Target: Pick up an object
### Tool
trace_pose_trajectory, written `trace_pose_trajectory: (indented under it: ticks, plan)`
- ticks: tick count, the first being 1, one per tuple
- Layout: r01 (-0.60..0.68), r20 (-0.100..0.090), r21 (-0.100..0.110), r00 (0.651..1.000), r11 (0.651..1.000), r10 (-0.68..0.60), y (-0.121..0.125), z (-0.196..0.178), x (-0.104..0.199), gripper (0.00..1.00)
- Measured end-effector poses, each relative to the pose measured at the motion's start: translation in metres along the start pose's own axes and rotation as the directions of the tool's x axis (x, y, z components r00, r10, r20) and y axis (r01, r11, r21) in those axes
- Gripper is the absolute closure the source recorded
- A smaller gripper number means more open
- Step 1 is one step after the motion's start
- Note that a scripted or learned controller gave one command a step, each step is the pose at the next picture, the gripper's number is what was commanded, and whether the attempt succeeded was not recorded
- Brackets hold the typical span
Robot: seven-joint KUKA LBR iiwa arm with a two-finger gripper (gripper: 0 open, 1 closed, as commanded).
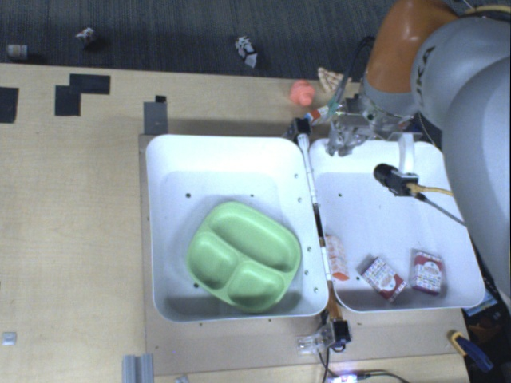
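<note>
My gripper (346,140) hangs over the far left corner of the right bin (447,166), below the orange band of the arm (407,38). Nothing shows in its grasp. Two small red-and-white boxes (382,278) (426,271) lie side by side near the right bin's front edge. An orange-and-white packet (335,258) leans against that bin's left wall. A green divided plate (243,254) lies in the left bin (172,174), toward its front.
A black part with a yellow cable (397,179) hangs from the arm over the right bin's middle. A pink ball (302,93) and a pale ridged object (329,79) sit on the bench behind the bins. Small bits lie on the dark floor beyond.
</note>
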State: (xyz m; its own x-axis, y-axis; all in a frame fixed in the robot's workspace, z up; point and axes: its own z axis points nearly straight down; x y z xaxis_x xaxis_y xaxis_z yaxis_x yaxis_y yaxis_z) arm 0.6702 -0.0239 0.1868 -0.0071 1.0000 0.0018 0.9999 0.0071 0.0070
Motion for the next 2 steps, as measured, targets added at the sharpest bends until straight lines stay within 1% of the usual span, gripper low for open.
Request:
trace_pose_trajectory:
  ticks: [1,2]
  plan:
    - [-0.001,0.002,0.003,1.0,1.0,0.001,-0.001,0.001,-0.002,0.0]
    - [-0.005,0.001,0.006,1.0,1.0,0.005,-0.152,0.001,0.018,0.0]
